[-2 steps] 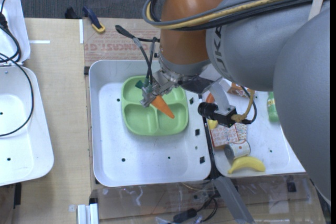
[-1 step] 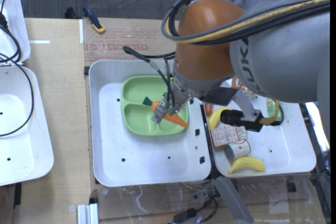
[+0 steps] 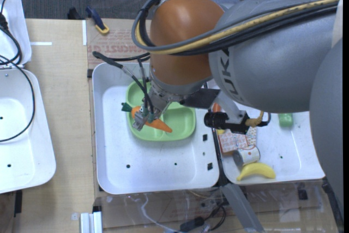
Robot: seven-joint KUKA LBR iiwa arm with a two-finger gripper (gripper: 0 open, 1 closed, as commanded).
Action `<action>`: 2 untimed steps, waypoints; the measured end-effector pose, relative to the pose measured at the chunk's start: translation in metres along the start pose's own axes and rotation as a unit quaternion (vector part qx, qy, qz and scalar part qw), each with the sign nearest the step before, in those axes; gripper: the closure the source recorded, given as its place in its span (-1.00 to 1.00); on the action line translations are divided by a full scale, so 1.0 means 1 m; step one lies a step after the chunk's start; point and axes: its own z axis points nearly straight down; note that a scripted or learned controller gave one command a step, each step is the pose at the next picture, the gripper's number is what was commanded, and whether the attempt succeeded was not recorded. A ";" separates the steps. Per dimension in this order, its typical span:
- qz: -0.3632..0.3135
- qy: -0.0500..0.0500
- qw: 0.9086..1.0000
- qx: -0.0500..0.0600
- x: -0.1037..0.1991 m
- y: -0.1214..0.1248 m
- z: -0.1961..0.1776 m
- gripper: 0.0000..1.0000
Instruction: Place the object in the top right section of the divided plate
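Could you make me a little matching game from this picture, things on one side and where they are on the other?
Things:
1. carrot
2. banana
3. green plate
4. blue-handled clamp

Places:
A. on the wooden bench beyond the bins
B. near front edge of the right bin
C. under the claw, on the plate
D. in the left bin

Pairs: 1-C, 2-B, 3-D, 4-A
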 end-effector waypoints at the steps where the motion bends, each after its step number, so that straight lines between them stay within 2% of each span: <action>1: -0.089 -0.001 0.996 0.000 -0.050 -0.031 -0.048 1.00; 2: -0.211 -0.001 0.978 -0.001 -0.067 -0.062 -0.133 1.00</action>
